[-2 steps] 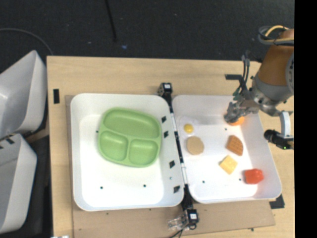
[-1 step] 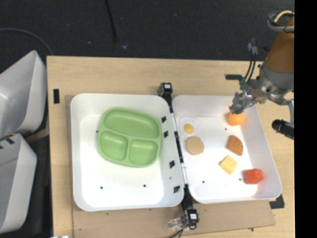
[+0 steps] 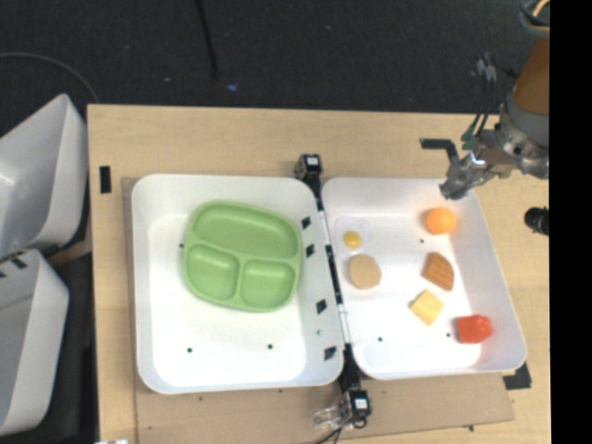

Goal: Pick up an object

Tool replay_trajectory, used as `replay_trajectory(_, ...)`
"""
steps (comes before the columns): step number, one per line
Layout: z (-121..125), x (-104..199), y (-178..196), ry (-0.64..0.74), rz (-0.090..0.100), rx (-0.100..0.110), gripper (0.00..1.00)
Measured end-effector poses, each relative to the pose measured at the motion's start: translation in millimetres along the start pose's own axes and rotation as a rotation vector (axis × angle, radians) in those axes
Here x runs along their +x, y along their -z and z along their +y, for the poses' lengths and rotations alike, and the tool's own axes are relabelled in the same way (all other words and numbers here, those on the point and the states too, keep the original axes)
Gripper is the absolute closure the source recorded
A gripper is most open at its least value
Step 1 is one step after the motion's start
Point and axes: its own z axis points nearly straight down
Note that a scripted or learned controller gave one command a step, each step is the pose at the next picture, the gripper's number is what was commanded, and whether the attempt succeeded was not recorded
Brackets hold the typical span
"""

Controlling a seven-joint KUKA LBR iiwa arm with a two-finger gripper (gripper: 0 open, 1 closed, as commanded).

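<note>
So taking the divider between the two white bins as the landmark, here's the layout, working from the camera's end of the bench to the far end.

Nearest on the right of the divider, in the right bin, a red piece sits way out by the bin's outer wall. A bit further back there's a yellow cube-ish block, closer to the divider than the red one but clearly apart from it. Next back is a brown wedge, kind of like a bread slice. Then a round tan disc, pretty close to the divider. Just behind that, a small yellow ball, also close to the divider. Furthest back is an orange ball, well out from the divider near the far right corner.

On the left of the divider, the left bin has a green three-compartment plate lying flat in its far half.

The gripper is over the far edge of the right bin, just behind the orange ball. Nothing is between its fingers that I can see, and honestly I can't tell if they're apart or together.
</note>
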Motion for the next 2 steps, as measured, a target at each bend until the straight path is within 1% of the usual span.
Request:
replay_trajectory(1, -9.1, 45.9, -8.0, 0.001, 0.001, 0.006, 1.0)
replay_trajectory(2, -6.3, 102.4, -19.4, 0.002, 0.002, 0.005, 1.0)
